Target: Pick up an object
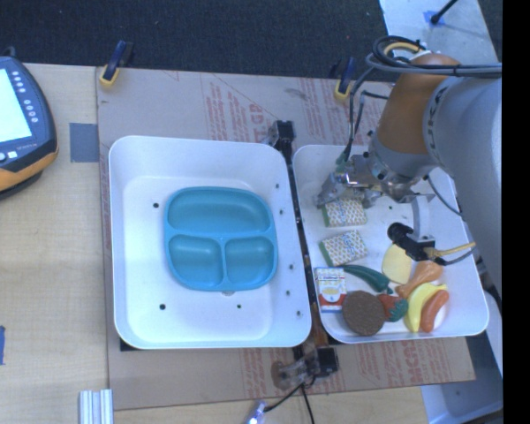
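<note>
Gripper (343,191) low over a waffle piece (345,212)

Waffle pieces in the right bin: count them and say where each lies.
2. One waffle piece lies just below the gripper; the other waffle piece lies nearer the bin's middle. Others could hide under the arm.

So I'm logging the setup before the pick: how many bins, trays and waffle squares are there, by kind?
White bins: 2, left bin and right bin
Blue divided tray: 1
Checked waffle squares: 2, upper and lower
Total: 5
</note>
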Controlling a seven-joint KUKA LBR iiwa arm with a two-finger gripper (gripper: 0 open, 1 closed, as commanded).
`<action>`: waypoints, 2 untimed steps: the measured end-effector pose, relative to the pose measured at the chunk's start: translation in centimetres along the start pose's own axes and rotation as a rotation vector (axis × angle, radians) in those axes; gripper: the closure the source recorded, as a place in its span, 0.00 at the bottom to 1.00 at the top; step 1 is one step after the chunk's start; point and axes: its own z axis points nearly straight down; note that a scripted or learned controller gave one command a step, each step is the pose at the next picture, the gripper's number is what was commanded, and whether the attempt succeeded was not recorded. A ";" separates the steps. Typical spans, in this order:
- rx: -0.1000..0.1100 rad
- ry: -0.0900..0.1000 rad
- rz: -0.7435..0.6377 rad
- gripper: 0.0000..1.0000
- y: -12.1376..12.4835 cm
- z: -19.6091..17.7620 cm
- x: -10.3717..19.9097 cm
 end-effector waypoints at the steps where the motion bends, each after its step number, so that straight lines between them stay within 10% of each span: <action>1: 0.001 0.000 0.000 0.00 1.6 0.0 0.1; 2: 0.000 0.000 -0.001 0.00 -2.3 -10.1 3.4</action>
